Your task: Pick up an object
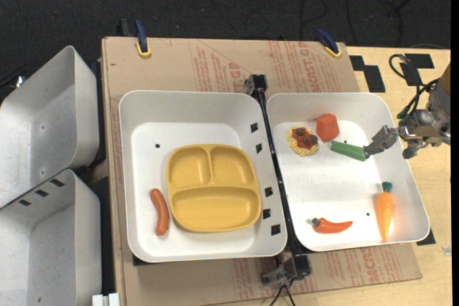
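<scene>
The tabletop (215,61), a brown board with red print, carries two shallow white bins side by side. The left bin (136,154) holds a yellow divided plate (213,188) near its middle, and a reddish sausage (160,211) lies lengthwise just beside the plate's left edge, close to it but apart.

The right bin (323,183) holds the loose toy foods. A small pizza slice (303,140) with dark toppings lies toward the bin's far side, with a red-orange block (327,127) just beside it on the right. A green stick-shaped piece (348,150) lies slantwise below the block. An orange carrot (385,213) with a green top rests upright along the bin's right wall, and a red chili pepper (333,226) lies flat near the front wall, well apart from the pizza slice.

The arm reaches in over the right bin's right wall, and the tool (396,138) sits low by that wall. One grey finger (380,142) points down-left, its tip right at the green piece's right end; whether it touches cannot be told. The second finger stands apart to the right, at the bin's rim, so the jaws are spread and nothing lies between them.
</scene>
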`<state>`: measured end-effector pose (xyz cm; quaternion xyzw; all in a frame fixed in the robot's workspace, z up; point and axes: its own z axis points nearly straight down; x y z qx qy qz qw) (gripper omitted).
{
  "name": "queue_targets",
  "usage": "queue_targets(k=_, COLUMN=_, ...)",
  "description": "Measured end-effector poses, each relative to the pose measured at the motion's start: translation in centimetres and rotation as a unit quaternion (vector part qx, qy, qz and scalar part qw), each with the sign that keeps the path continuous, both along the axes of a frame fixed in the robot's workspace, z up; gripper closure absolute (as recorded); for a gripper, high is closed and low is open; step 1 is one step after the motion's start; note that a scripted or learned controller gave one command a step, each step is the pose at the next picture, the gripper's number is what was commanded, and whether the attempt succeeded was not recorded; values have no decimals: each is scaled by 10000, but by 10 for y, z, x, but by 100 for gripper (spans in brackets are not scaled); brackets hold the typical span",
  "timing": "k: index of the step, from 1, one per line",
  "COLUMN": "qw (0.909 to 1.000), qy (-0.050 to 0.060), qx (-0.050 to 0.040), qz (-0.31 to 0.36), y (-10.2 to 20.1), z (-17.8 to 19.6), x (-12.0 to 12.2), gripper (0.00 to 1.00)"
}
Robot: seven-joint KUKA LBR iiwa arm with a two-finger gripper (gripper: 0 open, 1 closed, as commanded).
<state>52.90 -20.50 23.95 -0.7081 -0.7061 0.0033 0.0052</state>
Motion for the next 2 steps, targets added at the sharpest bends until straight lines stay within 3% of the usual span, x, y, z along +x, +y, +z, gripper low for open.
queue_targets(k=1, qw=10000, qy=-58, qx=-16, qz=17, y=0, z=6, x=3, gripper=0)
queue_targets(k=2, qw=10000, qy=-33, qx=-3, qz=13, y=11, z=-47, x=0, gripper=0)
